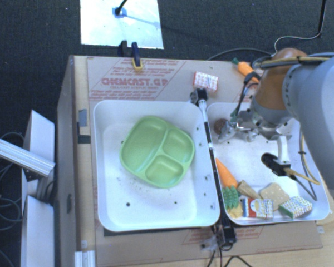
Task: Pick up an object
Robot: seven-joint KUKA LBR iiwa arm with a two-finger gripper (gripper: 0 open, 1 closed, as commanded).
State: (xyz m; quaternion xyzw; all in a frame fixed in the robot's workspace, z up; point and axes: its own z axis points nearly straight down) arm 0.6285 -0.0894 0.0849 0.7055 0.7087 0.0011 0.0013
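Dark carpet surrounds the bench, which carries two white bins. Left bin holds a green divided plate, lying flat near centre. Right bin has toy food along its front edge: carrot, green veg piece, cracker-like pieces, small carton, sponge-like block. Grey arm w/ orange band reaches over right bin's rear; claw sits low there, finger state unclear. Nothing seen gripped.
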